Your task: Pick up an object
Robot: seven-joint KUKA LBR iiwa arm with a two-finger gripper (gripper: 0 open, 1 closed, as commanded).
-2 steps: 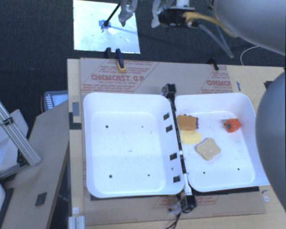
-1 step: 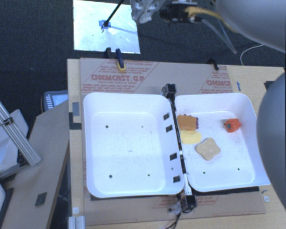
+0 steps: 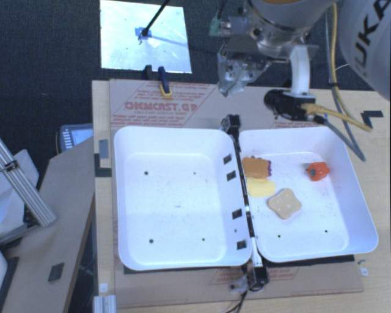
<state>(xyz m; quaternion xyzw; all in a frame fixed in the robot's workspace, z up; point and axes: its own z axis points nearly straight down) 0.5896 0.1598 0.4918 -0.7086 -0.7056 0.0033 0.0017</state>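
The table (image 3: 104,202) carried two shallow white bins side by side, joined along a dark hinged seam. The left bin (image 3: 174,195) showed only a bare white floor with a few small dots. The right bin (image 3: 342,226) held four small things grouped toward its inner side. The arm (image 3: 287,18) hung over the far edge of the bins, and its tool (image 3: 235,76) hovered high above the seam, well apart from every object; whether the tool was spread or pressed together could not be told. A tan, bread-shaped piece (image 3: 285,203) lay near the bin's middle. Just beside it lay a pale yellow slice (image 3: 261,188), touching an orange block (image 3: 256,167) with a purple edge. A red-orange piece (image 3: 317,171) sat apart, toward the right wall.
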